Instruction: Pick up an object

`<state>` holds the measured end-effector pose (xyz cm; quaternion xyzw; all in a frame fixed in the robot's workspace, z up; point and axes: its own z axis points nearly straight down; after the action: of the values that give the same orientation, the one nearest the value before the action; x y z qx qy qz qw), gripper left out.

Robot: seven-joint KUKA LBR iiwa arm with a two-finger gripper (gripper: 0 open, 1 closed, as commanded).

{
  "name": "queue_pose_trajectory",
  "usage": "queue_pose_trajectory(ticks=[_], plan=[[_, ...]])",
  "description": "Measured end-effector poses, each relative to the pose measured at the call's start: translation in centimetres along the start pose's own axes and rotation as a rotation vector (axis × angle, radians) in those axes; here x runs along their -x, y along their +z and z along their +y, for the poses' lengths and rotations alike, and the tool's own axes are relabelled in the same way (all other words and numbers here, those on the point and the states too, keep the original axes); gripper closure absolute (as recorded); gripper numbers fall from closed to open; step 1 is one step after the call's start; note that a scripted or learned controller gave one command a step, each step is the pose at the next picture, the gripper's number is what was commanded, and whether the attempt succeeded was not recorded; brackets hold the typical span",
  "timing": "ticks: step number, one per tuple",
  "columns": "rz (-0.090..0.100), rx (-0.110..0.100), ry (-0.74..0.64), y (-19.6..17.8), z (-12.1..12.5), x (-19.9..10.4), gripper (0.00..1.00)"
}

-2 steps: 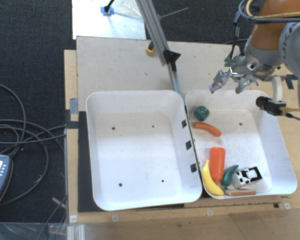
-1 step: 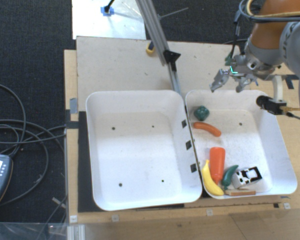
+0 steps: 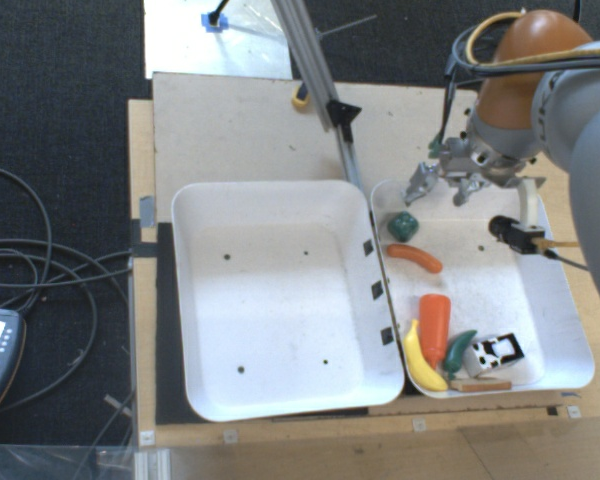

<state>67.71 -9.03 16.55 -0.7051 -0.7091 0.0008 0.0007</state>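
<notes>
The gripper (image 3: 442,182) hovers with fingers spread wide and nothing between them over the right bin's (image 3: 570,313) far edge, so the approach is under way; the dark green object (image 3: 403,226) near the far-left corner calls for a descent

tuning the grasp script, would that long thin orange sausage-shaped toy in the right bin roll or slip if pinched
The long thin orange sausage-shaped toy looks rounded and narrow, so it would probably roll if nudged sideways. Its smooth surface may slip. It lies apart from its neighbours, so a pinch across it seems feasible.
</notes>
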Motion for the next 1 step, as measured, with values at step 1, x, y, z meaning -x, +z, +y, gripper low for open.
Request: queue_pose_trajectory(ticks=[1], plan=[[0.000, -0.002, 0.005, 5.24, -0.69, 0.81, 0.00]])
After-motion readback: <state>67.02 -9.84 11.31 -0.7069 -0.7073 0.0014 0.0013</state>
